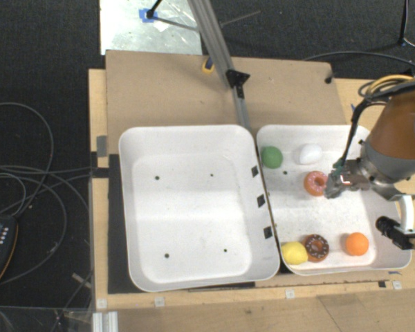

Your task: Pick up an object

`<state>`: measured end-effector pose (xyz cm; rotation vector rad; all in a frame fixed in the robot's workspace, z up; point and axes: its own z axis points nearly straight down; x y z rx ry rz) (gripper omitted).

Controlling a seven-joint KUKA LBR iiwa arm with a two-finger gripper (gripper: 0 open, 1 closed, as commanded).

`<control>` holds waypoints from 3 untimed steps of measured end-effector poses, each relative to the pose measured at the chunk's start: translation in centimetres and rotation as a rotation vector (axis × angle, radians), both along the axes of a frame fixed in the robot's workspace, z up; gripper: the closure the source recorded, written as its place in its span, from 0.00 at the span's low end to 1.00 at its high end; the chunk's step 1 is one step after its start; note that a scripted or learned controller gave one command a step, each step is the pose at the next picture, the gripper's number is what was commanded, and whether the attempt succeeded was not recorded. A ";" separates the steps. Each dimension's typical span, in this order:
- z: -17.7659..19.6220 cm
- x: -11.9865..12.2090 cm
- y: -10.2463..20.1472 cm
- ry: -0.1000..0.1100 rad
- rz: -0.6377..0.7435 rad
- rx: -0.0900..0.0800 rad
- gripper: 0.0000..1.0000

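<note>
The right bin [290, 206] holds several small objects. A green ball [271, 157] and a white egg-shaped piece [309, 153] lie at its far side. A pink-frosted doughnut [315, 182] sits in the middle. Along the near side lie a yellow lemon [294, 253], a chocolate doughnut [317, 247] and an orange ball [357, 244]. My gripper [335, 183] hangs just right of the pink doughnut, its tips close to or touching the doughnut's right edge. The grey and orange arm comes in from the right above it.
The left bin [190, 206] stands beside the right one, its wall meeting it at the centre. A grey camera pole [218, 43] slants across the bench from the top. Cables trail over the floor on the left.
</note>
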<state>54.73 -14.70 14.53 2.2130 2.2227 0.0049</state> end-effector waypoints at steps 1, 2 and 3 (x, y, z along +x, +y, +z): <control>4.3 0.2 -0.1 0.000 0.001 0.000 1.00; 9.8 0.4 -0.2 -0.002 0.001 -0.001 1.00; 10.4 2.9 4.1 0.001 0.006 0.002 1.00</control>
